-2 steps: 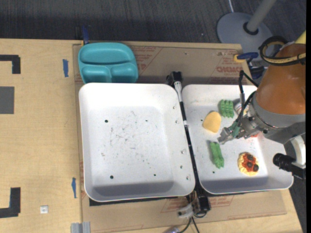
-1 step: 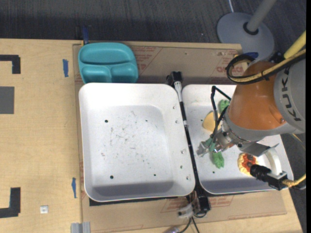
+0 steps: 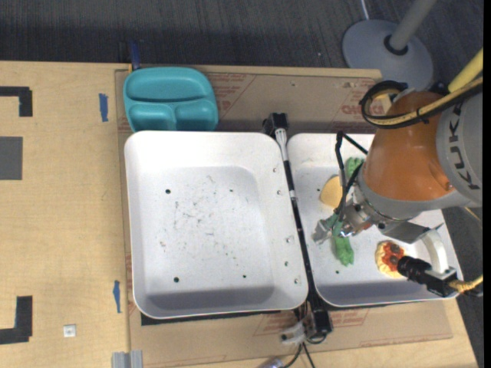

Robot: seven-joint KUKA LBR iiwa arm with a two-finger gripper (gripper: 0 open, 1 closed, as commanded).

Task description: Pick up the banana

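Observation:
In the right bin [image 3: 368, 294] a pale yellow rounded piece, likely the banana [image 3: 331, 192], lies near the bin's left wall, partly covered by the arm. My gripper [image 3: 334, 227] hangs just below it, low over the bin floor, next to a green toy vegetable [image 3: 345, 250]. Nothing is visibly between the gripper's tips. The orange band of the arm [image 3: 403, 159] hides the middle of the bin.
The big left bin [image 3: 207, 159] sits beside the right one, with a black clamp [image 3: 275, 123] on the divide. A teal divided tray [image 3: 170, 98] stands behind it. A yellow-red toy [image 3: 388, 257] lies right of the gripper, and another green piece [image 3: 354, 167] shows above the banana.

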